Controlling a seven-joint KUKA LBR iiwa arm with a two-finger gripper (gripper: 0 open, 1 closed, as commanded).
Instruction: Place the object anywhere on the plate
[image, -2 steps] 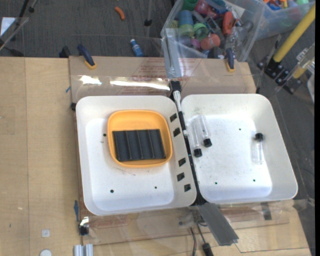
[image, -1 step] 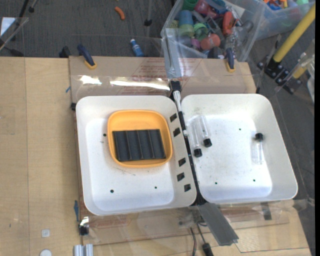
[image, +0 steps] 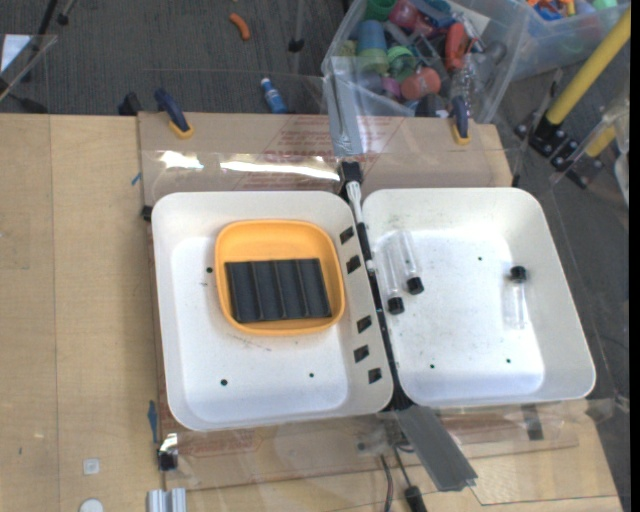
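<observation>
An orange, rounded-square plate (image: 275, 234) sits in the left white bin (image: 260, 390), toward its far middle. On the plate lies a flat black ribbed block (image: 277, 290), covering most of the plate's front half and level with it. In the right white bin (image: 470, 355), two clear tubes with black caps (image: 400, 268) lie side by side near the left wall. A third clear tube with a black cap (image: 515, 295) lies toward the right side.
A black divider strip (image: 365, 300) runs between the two bins. Behind them stands a clear container of colourful toys (image: 420, 50). A yellow bar (image: 595, 60) crosses the top right corner. Wooden bench surface surrounds the bins.
</observation>
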